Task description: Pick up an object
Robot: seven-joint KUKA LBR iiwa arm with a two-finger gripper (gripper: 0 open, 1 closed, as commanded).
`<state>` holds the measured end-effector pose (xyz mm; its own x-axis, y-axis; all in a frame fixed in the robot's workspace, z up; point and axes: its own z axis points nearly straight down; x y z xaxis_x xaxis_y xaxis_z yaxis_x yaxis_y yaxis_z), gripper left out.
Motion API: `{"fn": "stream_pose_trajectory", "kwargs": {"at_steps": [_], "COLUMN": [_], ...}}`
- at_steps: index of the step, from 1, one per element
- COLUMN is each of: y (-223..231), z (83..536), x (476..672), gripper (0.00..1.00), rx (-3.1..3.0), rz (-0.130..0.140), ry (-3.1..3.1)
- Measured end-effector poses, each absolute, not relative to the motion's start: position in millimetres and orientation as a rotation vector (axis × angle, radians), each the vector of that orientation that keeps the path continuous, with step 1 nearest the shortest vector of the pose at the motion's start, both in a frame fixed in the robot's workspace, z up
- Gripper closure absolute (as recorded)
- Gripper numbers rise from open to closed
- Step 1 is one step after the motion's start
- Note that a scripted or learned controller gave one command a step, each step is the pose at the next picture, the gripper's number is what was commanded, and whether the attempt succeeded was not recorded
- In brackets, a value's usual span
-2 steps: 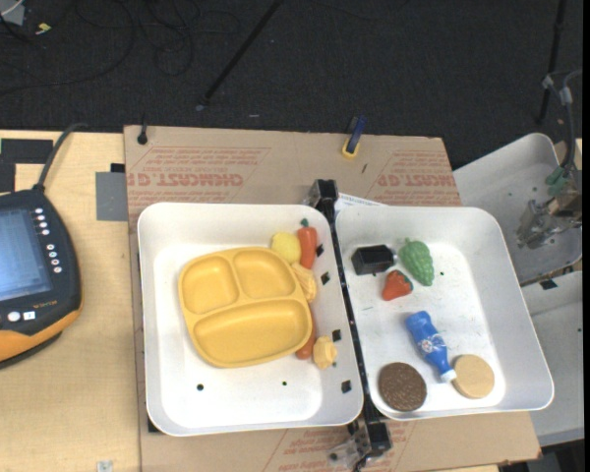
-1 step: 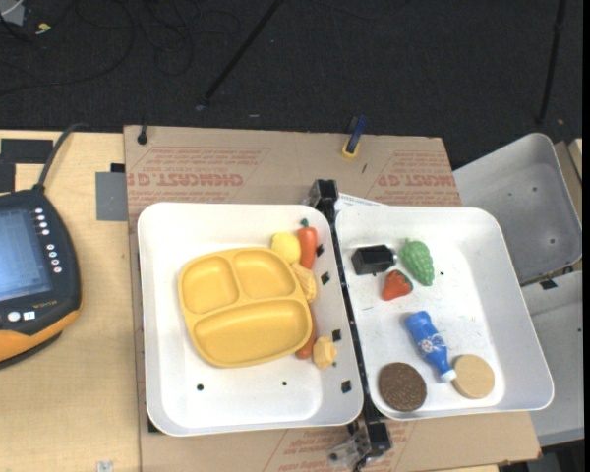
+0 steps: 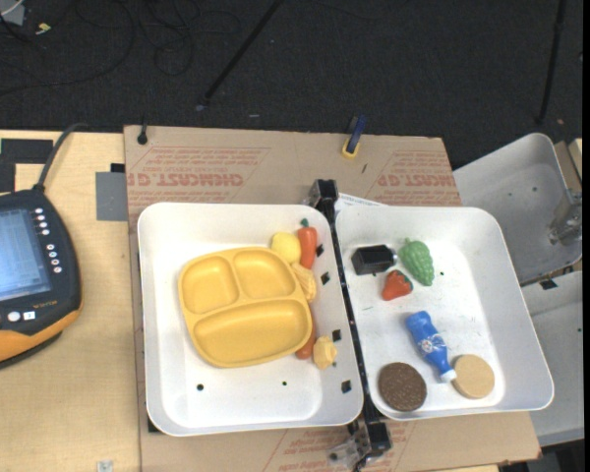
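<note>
Left bin [image 3: 167,382]: 1 yellow tray [image 3: 244,305] | right bin [image 3: 511,293]: 5 items counted, incl. 1 blue tube [image 3: 428,342], 2 discs | claw state: cannot be told

We see the pendant [image 3: 20,273] cut off by the left edge. The yellow tray [image 3: 244,305] hides parts of the small toys at its right rim: a carrot [image 3: 308,244], a lemon [image 3: 286,248], and pieces [image 3: 320,351] too small for us to identify. A clamp [image 3: 362,447] is cropped by the bottom edge.
</note>
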<state>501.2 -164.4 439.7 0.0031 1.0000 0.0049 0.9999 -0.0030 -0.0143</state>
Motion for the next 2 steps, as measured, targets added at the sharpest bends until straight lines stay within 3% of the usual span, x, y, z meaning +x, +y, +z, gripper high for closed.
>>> {"fn": "stream_pose_trajectory", "kwargs": {"at_steps": [1, 2], "y": [-71, -30], "z": [363, 340], "x": [474.0, 509.4], "gripper": [1.00, 1.00], "rx": [-2.204, -2.214], "rz": [0.009, 0.005], "ry": [-2.222, -2.222]}}
